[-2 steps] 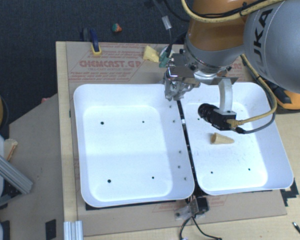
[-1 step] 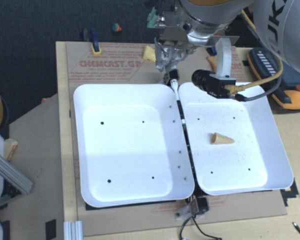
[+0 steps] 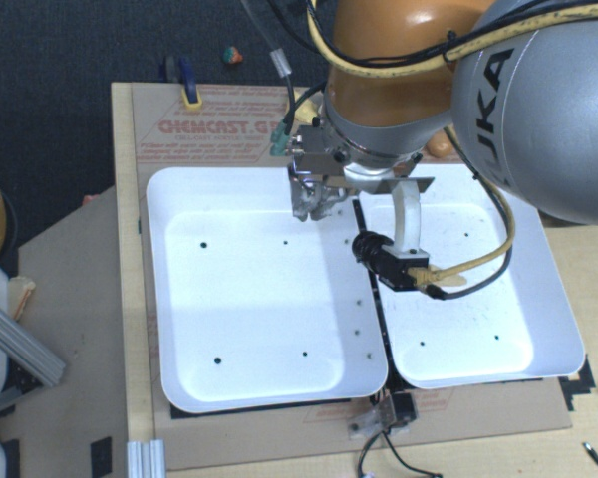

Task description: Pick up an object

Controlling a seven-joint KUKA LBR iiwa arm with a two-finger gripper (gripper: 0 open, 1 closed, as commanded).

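Bench item: two shallow white bins side by side on a brown board printed in red lettering. Left bin [image 3: 239, 366]: white floor with a few small dark dots, no loose object discernible on it. Right bin [image 3: 478, 361]: partly covered by the arm, visible floor likewise bare of any object to pick. Arm [image 3: 548, 98]: grey casing with orange band, reaching in from the right and leaning over the far edge of the bins. Gripper [image 3: 309, 205]: metallic, pointing down over the far right corner of the left bin, close to the divide between bins; jaw state cannot be told, nothing visible between them. Yellow cable [image 3: 478, 265]: loops from the wrist over the right bin.
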